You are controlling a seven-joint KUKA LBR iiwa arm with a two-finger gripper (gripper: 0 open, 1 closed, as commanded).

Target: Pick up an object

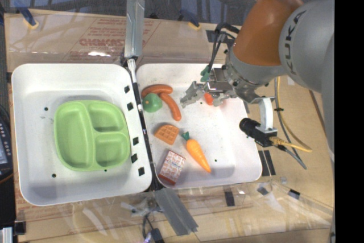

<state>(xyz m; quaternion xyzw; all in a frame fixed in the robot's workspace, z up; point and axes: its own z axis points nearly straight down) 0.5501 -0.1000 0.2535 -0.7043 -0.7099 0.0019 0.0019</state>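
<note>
Grey arm (284, 37) reaches leftward, claw (200, 94) low over right bin (239, 156).

Look to the right bin (244, 162), in the middle of the frame, and you find the candidates. Two sausages (164, 98) lie at its upper left, one curved along the top, one slanting down to the right, with a green, round vegetable (151, 103) touching them. Below sits a small waffle (167, 134), just beside a carrot (197, 153) slanting toward the lower right. A small printed box (172, 167) lies near the bin's bottom edge. A small orange-red piece (209, 99) lies by the gripper (200, 91).
</note>
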